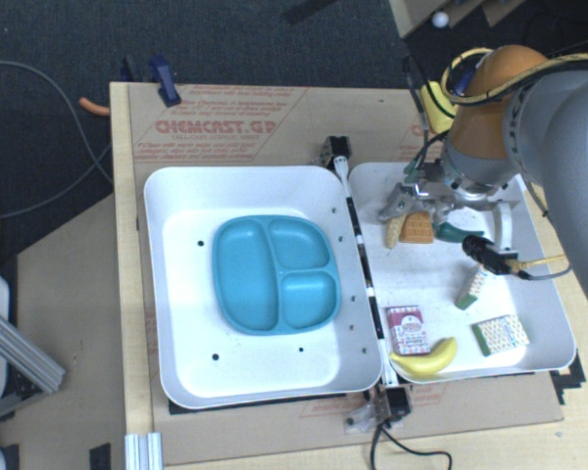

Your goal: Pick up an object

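Resting on dark carpet, the cardboard-topped table (225, 116) carries two white bins. At three o'clock in the right bin (559, 311), the pincer (412, 209) stands just above a tan object (416, 229); its grip I cannot tell.

Bench (225, 125) (printed brown board) bears two white bins (176, 292).

The grey arm (568, 135) reaches in from the right, its thick link filling the upper right corner. An orange band (495, 101) wraps it just above the wrist, with yellow and black cables looped alongside. The wrist points downward, and the claw (412, 213) hangs low at its end.
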`<control>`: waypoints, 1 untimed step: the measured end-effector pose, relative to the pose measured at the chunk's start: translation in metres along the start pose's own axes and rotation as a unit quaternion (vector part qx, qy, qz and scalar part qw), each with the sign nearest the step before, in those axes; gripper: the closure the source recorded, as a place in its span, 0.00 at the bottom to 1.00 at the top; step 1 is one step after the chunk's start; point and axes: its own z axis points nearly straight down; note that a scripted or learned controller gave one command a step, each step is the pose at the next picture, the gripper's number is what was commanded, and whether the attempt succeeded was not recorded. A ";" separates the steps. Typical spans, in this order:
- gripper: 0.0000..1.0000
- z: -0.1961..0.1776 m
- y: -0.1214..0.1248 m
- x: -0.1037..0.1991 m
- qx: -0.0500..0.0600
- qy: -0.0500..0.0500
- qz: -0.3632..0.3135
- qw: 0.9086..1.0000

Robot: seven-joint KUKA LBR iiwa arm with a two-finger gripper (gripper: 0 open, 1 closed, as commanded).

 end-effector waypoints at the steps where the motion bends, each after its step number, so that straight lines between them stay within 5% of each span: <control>1: 1.00 -0.010 0.001 0.000 -0.001 0.000 0.000 1.000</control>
